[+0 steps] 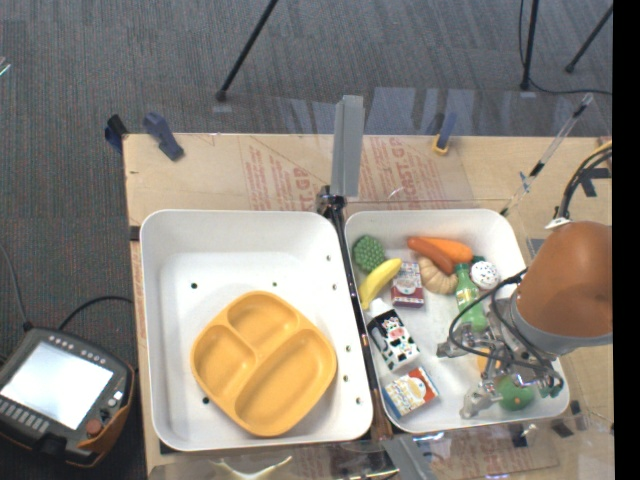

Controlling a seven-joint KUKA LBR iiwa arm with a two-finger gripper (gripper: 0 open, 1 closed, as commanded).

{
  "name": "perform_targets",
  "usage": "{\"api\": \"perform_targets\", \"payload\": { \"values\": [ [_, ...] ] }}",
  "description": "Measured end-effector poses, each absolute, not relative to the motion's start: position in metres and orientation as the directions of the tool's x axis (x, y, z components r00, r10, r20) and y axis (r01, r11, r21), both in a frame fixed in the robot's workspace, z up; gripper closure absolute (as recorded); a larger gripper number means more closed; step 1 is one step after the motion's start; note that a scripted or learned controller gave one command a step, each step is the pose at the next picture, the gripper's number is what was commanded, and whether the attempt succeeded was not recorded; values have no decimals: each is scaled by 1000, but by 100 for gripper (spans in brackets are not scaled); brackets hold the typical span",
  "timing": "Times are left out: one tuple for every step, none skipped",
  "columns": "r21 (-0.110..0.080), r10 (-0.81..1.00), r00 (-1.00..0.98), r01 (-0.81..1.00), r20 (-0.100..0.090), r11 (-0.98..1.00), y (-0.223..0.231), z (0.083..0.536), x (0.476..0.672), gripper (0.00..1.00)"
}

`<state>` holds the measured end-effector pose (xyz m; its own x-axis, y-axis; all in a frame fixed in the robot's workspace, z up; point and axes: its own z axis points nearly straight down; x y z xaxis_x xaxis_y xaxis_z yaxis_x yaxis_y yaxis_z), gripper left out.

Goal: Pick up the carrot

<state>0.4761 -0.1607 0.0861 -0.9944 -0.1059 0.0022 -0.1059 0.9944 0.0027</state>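
The carrot [441,249] lies at the right bin's [500,223] far end, well apart from the fingers [478,400], whose spread cannot be told.

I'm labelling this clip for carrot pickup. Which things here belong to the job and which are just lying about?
Job:
carrot
hand

Lying about:
banana
green bumpy toy
milk carton
snack box
green bottle
yellow plate

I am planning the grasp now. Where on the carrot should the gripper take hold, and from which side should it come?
Probably at the thick middle of the carrot, coming from above, fingers closing across its width. It lies flat, lengthwise along the right bin's far wall, with a beige piece close on its near side.
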Motion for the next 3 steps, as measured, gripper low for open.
{"api": "perform_targets", "payload": {
  "values": [
    [3, -295, -955, -295, 0, 955, -123, 86, 499, 0],
    [1, -299, -954, -299, -1, 954, -172, 87, 490, 0],
    [3, -306, -952, -306, -3, 952, -168, 95, 491, 100]
  ]
}}
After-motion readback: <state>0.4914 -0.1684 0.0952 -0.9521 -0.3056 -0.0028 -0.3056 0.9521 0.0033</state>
